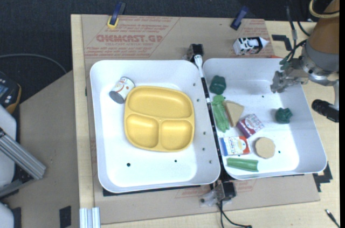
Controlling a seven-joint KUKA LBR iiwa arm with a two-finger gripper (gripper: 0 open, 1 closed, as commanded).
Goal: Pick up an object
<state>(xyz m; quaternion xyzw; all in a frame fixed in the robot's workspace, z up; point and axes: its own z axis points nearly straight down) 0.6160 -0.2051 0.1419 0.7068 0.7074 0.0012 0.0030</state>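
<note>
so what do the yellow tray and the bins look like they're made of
Yellow tray: likely moulded plastic, smooth with a soft sheen and rounded compartments. Left bin and right bin: probably thin white plastic, glossy, with rounded rims.

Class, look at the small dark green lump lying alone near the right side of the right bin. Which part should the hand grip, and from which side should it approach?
Probably the dark green lump is best taken across its middle, from straight above. It looks compact and rounded, with bare floor of the right bin around it, so fingers could likely drop on opposite sides. The hand sits just beyond it already.
</note>
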